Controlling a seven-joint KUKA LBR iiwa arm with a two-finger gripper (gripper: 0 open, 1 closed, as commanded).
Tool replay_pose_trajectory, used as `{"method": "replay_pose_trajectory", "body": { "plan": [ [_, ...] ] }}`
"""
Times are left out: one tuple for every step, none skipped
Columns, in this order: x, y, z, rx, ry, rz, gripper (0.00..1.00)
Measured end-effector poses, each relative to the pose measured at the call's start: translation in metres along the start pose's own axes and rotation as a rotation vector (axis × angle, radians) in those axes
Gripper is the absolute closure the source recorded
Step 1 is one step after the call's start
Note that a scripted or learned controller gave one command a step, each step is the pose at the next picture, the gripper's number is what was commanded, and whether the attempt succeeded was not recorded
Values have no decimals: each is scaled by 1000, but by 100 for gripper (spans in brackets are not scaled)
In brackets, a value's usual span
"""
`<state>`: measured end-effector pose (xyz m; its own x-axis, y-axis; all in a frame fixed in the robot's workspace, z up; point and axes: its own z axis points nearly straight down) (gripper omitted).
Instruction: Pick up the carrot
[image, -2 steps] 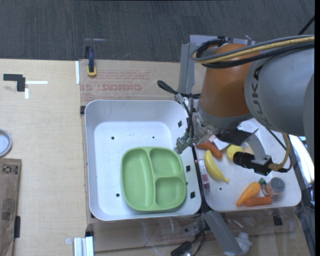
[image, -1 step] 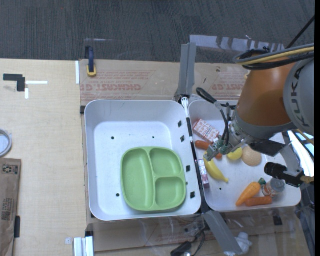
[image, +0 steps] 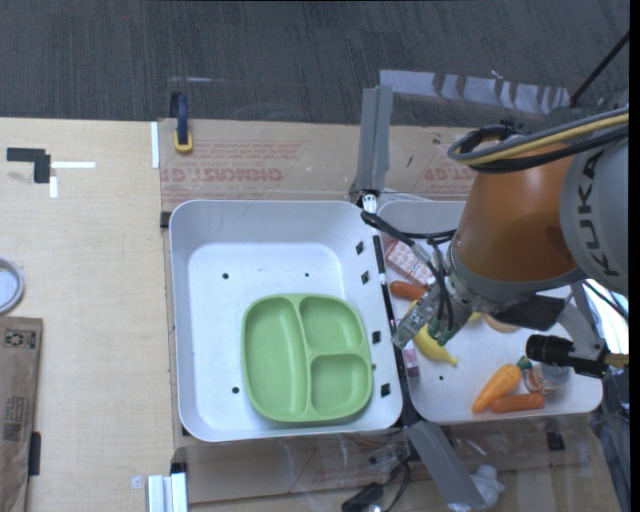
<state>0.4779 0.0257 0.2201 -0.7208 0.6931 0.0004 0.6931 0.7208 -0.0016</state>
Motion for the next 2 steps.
{"method": "replay_pose_trajectory", "body": {
  "plan": [
    [-2, -1, -19, -1, -2, 273, 100],
    [-13, 9, -111, 0, -2, 374, 100]
  ]
}}
